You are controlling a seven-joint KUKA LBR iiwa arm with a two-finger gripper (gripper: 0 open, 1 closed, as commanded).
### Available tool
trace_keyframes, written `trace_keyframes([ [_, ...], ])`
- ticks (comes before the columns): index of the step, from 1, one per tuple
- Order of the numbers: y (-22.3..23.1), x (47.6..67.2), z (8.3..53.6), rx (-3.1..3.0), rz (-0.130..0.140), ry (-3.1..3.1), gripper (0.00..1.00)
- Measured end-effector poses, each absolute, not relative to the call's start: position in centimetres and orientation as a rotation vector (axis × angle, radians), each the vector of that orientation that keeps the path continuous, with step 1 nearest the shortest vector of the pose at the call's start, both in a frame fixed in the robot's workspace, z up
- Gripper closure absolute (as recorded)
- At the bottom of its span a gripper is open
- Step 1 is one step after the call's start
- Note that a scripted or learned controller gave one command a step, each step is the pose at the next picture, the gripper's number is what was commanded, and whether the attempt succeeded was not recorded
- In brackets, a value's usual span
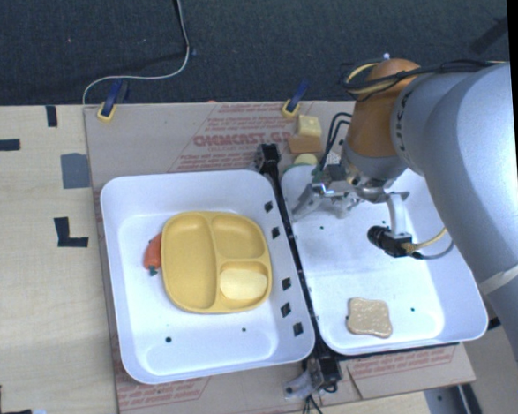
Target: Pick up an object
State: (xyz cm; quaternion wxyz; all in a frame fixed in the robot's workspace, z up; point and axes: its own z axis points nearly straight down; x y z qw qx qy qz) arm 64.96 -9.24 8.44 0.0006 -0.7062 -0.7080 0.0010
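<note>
Pincer (329, 192) at upper part of right bin (461, 316), frame centre-right; open or closed, we cannot tell. Nearest candidate: tan bread-like piece (368, 317) lying flat, lower right bin. We judge: centre over it, descend straight, close across narrow width, avoid bin wall.

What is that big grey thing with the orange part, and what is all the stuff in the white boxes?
That grey thing is a robot arm, and a program moves it. The picture comes from one camera fixed above the bench, looking down. The arm reaches in from the right, and its gripper sits over the far end of the right bin. Its job is to pick something up. In the left bin lies a yellow divided plate with a pale yellow piece in one compartment, and something orange-red peeks out beside the plate. In the right bin lies a tan slice, perhaps toy bread. I can't see anything held.
</note>
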Motion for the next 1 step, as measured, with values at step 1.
trace_keyframes([
  [1,-9.70,66.75,8.39,-2.216,0.009,-2.223,0.00],
])
